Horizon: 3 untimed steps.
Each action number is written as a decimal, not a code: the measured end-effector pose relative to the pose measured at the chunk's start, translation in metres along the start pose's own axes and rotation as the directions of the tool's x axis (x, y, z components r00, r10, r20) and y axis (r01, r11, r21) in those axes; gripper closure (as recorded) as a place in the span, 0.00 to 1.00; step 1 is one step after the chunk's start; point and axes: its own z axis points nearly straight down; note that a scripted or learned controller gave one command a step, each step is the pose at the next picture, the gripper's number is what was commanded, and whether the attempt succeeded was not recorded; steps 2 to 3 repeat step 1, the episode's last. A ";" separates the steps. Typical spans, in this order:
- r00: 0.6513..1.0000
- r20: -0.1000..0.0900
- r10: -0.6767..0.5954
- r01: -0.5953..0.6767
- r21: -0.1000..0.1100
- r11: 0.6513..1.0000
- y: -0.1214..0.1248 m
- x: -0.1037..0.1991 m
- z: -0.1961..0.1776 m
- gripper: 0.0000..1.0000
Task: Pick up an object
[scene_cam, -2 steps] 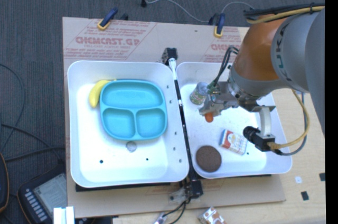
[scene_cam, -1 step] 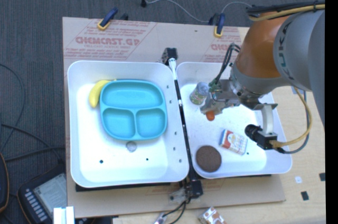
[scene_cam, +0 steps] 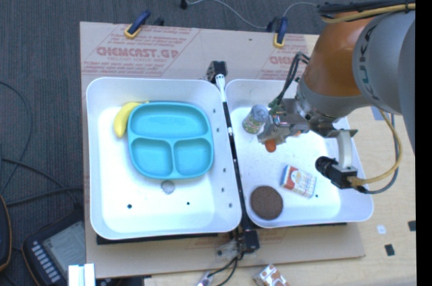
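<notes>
Blue tray [scene_cam: 171, 148] in left bin [scene_cam: 101, 210], banana [scene_cam: 122, 119] beside it

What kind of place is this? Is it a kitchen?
Probably not a kitchen but a robot test bench: a big grey-and-orange robot arm reaches over two white bins clamped to a board, with cables around and toy-like food such as a banana.

Two shallow white plastic bins [scene_cam: 108, 210] sit on a tan cardboard sheet [scene_cam: 101, 48] printed with red lettering. Near the left bin's back-left corner, a yellow banana [scene_cam: 121, 118] borders a sky-blue three-compartment plastic tray [scene_cam: 171, 140]. By the right bin's front edge lie a dark brown round disc [scene_cam: 266, 202] and a small red-and-white carton [scene_cam: 298, 181]. The grey arm [scene_cam: 378, 62] wears an orange band.
</notes>
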 end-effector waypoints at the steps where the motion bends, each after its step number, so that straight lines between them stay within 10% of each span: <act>1: 1.000 0.000 -0.001 0.001 0.000 1.000 0.000 0.000 -0.009 1.00; 3: 1.000 0.000 -0.001 0.001 0.000 1.000 0.000 0.000 -0.009 1.00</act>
